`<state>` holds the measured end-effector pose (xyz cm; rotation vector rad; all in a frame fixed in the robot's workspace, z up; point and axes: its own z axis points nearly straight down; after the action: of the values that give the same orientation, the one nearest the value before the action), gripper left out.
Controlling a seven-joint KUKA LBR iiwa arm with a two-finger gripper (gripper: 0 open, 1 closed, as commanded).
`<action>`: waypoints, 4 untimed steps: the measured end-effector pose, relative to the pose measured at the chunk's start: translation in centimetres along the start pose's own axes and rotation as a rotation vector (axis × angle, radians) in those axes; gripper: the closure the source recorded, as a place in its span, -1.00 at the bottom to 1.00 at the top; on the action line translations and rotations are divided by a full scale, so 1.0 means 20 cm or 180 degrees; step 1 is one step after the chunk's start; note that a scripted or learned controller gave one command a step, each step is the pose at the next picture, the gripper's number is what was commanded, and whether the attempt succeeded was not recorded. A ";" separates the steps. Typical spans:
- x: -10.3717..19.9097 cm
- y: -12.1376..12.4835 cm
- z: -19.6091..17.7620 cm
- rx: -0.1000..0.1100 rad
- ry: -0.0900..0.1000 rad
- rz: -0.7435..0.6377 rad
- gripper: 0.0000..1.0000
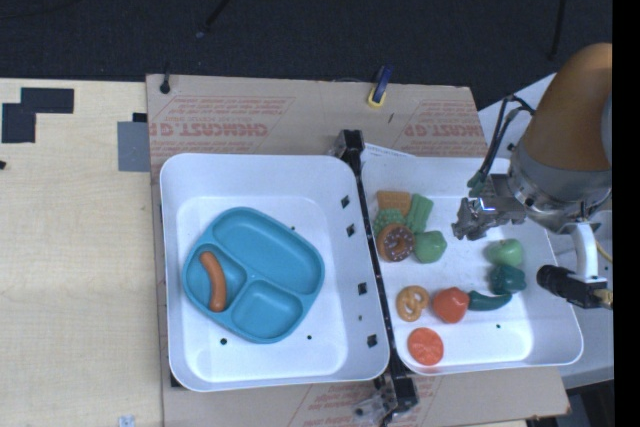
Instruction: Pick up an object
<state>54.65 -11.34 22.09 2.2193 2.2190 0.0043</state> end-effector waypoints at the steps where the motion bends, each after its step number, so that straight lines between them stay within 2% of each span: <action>1: 0.00 0.00 -0.03 0.0017 0.0004 -0.0003 1.00; 2: 0.24 -0.15 0.02 0.0033 0.0009 -0.0007 1.00; 3: 0.47 -0.29 -0.08 0.0027 0.0010 -0.0013 1.00; 4: 0.48 -0.33 -0.04 0.0028 0.0003 0.0010 1.00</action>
<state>48.00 -1.76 22.86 2.2278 2.2204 -0.0045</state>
